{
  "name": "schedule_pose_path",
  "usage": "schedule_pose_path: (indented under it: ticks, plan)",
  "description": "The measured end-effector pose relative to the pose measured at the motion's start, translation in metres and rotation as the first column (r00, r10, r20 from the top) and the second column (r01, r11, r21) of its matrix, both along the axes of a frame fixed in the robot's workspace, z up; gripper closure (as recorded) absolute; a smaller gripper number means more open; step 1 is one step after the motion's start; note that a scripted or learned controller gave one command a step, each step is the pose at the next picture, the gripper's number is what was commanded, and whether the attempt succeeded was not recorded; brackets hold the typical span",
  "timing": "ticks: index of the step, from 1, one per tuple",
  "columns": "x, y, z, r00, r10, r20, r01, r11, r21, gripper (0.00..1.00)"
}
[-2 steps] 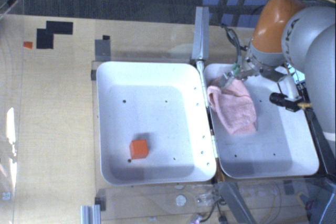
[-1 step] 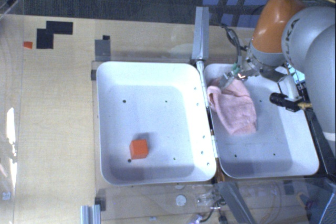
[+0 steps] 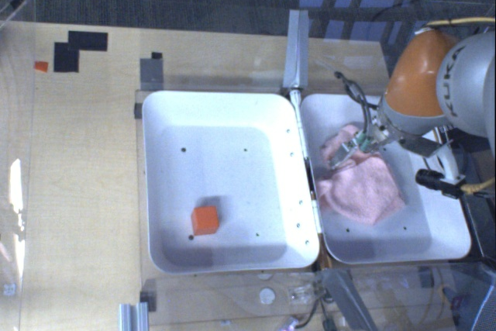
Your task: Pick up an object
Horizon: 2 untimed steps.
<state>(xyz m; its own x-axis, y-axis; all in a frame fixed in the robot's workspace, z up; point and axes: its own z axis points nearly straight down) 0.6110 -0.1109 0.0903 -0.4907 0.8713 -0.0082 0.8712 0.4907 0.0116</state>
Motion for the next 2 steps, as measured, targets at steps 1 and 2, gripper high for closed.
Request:
schedule_pose_path:
  ticks: [1,2]
  plan:
    - [-0.011,0.015,0.074,0.988,-0.151,-0.003,0.151,0.988,0.002,0.00]
    - [-0.025,0.020,0.007,0.976,-0.219,-0.004,0.219,0.976,0.003,0.00]
